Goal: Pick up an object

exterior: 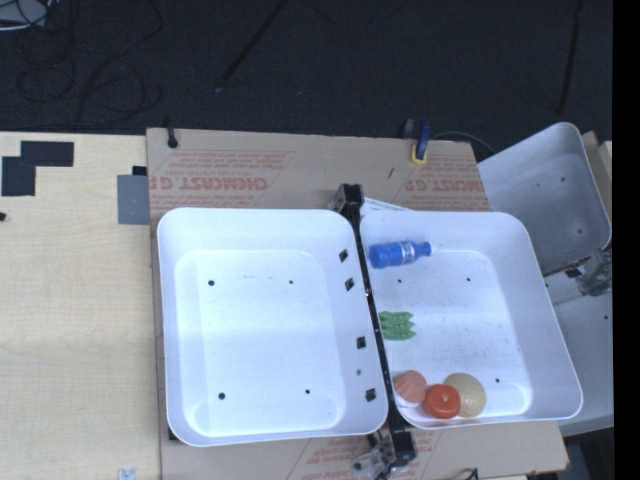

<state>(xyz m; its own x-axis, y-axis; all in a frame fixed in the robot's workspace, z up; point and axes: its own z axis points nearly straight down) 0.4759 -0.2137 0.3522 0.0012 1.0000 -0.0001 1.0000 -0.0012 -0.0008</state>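
At the right edge of the camera view, about halfway down, a small grey metallic part point(596, 272) is seen, cut off by the frame. It is blurred and small, and whether it belongs to the arm cannot be told. No joint, wrist angle or pose can be read from what is seen of it.

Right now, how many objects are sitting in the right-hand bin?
5, all in the right bin: a blue bottle near its far left corner, a green item along the left wall, and a pink piece, red piece and tan piece clustered at the near edge.
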